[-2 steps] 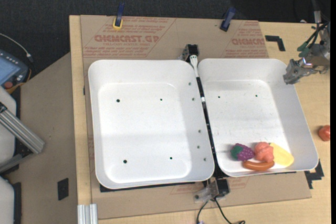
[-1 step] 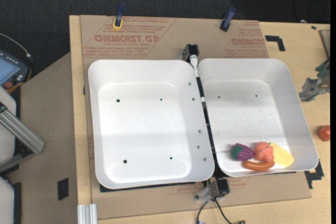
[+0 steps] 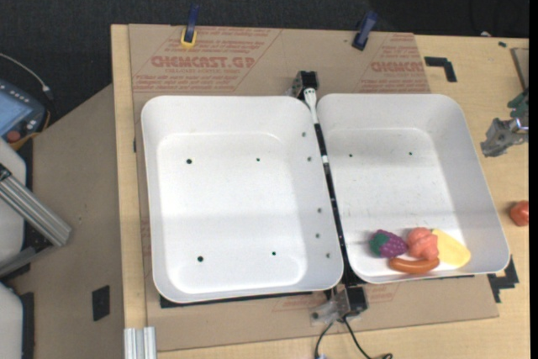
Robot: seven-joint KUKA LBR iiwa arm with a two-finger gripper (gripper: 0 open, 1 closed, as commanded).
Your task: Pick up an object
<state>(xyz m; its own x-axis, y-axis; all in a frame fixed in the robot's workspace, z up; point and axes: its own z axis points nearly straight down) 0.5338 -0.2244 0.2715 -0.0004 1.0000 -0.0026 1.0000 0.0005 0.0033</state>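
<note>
Cardboard-topped counter, two white bins. My tool sits at the counter's right edge; can't tell its state. Toy food huddles in the right bin's near-right corner: purple grapes, orange sausage. Light, stiff, slick plastic, I'd guess; I'd pinch the grapes across the middle.

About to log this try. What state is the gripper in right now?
Gripper: at the view's right edge, outside the right bin, nothing seen between its fingers; open or shut cannot be told.
</note>
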